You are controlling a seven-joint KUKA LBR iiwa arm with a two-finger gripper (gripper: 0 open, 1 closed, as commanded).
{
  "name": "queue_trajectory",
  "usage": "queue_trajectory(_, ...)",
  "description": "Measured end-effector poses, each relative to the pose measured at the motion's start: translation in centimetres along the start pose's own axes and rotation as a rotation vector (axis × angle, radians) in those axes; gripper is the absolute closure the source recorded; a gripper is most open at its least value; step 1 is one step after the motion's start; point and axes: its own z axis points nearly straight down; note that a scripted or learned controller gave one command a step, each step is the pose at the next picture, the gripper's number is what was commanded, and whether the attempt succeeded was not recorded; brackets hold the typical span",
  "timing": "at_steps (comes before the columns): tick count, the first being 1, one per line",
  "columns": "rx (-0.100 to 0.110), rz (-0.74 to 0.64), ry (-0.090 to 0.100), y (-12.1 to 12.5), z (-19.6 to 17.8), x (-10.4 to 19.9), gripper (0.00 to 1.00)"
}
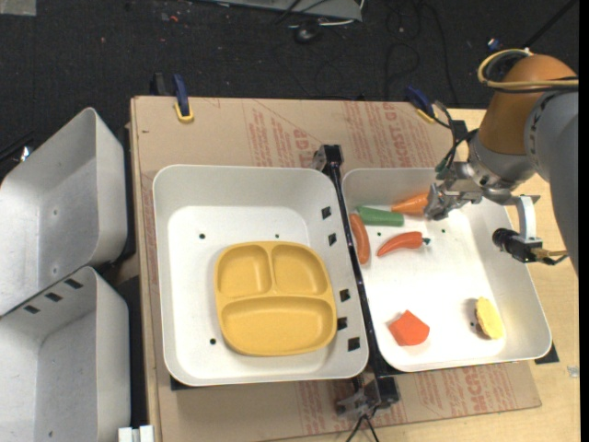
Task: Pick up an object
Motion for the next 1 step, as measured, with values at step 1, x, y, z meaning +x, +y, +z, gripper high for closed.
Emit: queue_trajectory(1, -0.008, 0.006, -0.001, -0.6, -6.01, -0.45, 1.0)
